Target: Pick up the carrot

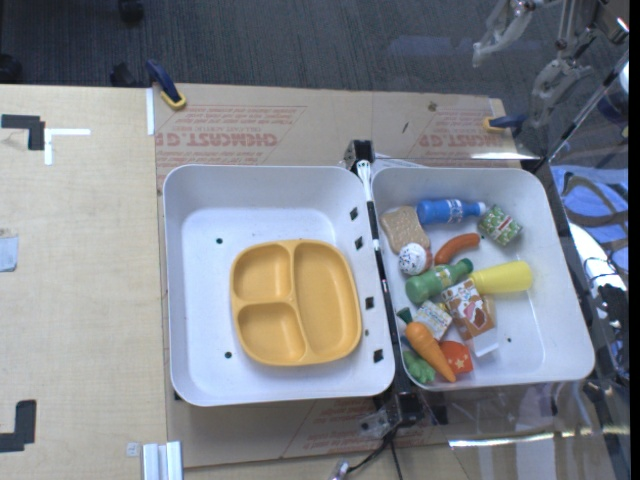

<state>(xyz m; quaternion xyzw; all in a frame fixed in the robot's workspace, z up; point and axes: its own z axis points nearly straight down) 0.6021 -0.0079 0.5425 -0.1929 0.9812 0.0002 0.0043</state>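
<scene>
Left bin [182, 268]: yellow tray [295, 303] inside, far down-left of the gripper [510, 23], irrelevant to the pick.

Right bin [556, 268]: holds the carrot [432, 348] in its near-left corner, i.e. well below and somewhat left of gripper, about as far from it as that bin allows. Lying flat, long axis diagonal: blunt end up-left toward the divider, tip down-right.

Crowded there:
- green piece [418, 370] touching on the left
- red piece [460, 356] against the tip
- carton [470, 308] just above, on the gripper side
- green bottle [437, 280] and yellow bottle [505, 276] lying between carrot and gripper

Gripper: hovering high off the worktop, past the far-right corner of the right bin, well apart from everything. Blurred at this angle; can't tell whether spread or pressed together. Nothing visibly held.

Likely needs a long travel down-left, then a wrist turn to close across the carrot's diagonal, not along it. Main risk: snagging the green piece or carton instead.
</scene>
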